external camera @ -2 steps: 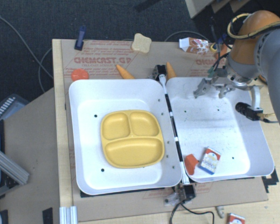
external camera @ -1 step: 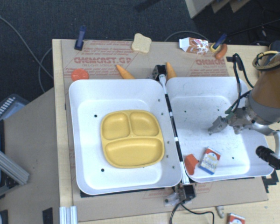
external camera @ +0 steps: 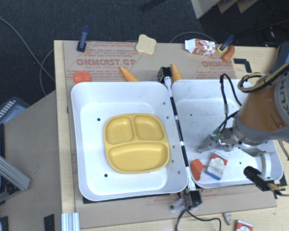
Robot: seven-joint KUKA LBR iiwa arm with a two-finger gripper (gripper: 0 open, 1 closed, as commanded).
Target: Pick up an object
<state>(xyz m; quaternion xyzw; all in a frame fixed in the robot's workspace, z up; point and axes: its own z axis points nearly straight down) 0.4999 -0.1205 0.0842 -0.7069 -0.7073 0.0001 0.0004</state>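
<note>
In the right bin (external camera: 202,105) lie a small orange-red block (external camera: 197,169) near the front left corner and a white, blue and red carton (external camera: 216,166) just right of it. My gripper (external camera: 211,144) reaches in from the right and hovers low just behind these two. Its metal fingers point left toward the bin's middle. Nothing shows between them. The arm's orange band (external camera: 262,109) sits above the bin's right side.
The left bin (external camera: 86,129) holds a yellow divided plate (external camera: 135,142). Behind the bins on the board lie a bread slice (external camera: 146,44), two orange carrot pieces (external camera: 128,74), an orange disc (external camera: 81,77), a blue clip (external camera: 82,38) and a wrapper (external camera: 201,46). A black cable (external camera: 226,95) loops over the right bin.
</note>
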